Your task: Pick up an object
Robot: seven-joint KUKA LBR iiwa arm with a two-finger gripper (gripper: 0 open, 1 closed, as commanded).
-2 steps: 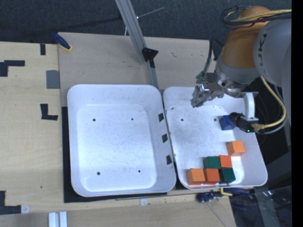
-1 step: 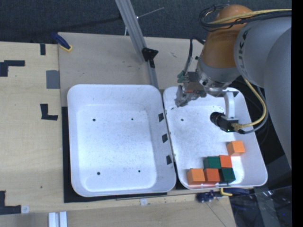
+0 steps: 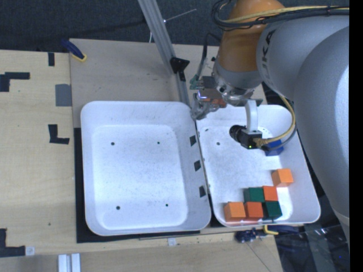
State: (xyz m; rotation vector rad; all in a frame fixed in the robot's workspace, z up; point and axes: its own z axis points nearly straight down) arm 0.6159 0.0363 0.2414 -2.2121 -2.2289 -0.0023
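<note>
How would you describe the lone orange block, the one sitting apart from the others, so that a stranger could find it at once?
Start at the right-hand white plastic bin, the one under the grey robot arm. Look to its near right corner, where small orange and green blocks huddle together. The orange cube sits just beyond that cluster, nearer the bin's right rim, touching none of the others.

The light is even and moderately bright, with no strong direction that I can tell. The two white bins [image 3: 142, 169] are the brightest parts, close to washed out, so their rims lose detail. Soft, weak shadows lie along the inner walls of the bins and under the arm [image 3: 306, 67]. The arm's grey shell shows a smooth sheen, without hard glare. The whole picture is slightly soft and grainy; the dark background at the top edge is dim.
</note>
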